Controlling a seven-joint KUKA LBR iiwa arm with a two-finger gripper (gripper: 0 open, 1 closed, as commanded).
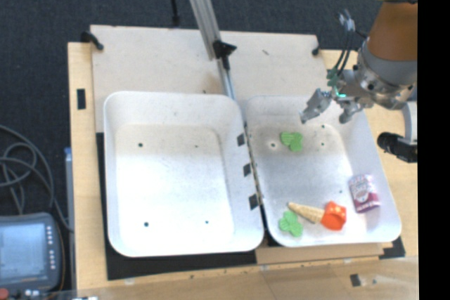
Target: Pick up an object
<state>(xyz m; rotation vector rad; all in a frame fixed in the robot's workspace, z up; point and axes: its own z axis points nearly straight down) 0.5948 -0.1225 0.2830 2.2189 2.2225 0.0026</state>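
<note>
Fingers (330, 107) of mine hang spread and empty at the upper right of the frame, over the right bin's (383, 183) far rim; nearest below-left lies a small green toy (292, 142), probably light, soft and lumpy; I'd pinch it across its narrow middle, pressing gently lest it squirt aside.
</note>
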